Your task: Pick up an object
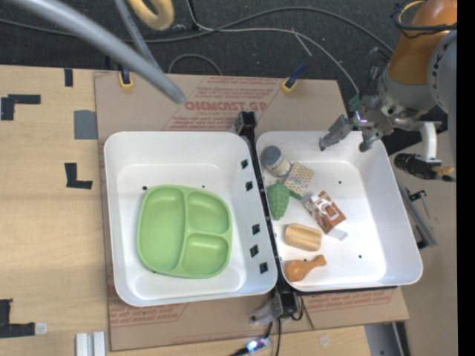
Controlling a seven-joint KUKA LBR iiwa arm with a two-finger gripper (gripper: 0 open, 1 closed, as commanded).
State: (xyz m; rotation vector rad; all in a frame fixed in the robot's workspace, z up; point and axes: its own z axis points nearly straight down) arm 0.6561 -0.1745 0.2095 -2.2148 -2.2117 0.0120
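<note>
My gripper (349, 137) hovers over the back edge of the right bin (386, 221), its two fingers spread apart with nothing between them. Below it in that bin lie several objects. A small grey jar (272, 156) sits at the back left, beside a speckled beige packet (299, 175). A green leafy piece (278, 200) rests against the left wall. A red-and-white wrapped snack (325, 211) lies mid-bin. A tan bread roll (303, 236) and an orange pear-shaped toy (303, 267) sit toward the front.
The left bin (119, 199) holds a green divided plate (185, 231). Black clips run along the wall between the two bins. Cables cross the dark bench behind, and a grey pole slants over the upper left.
</note>
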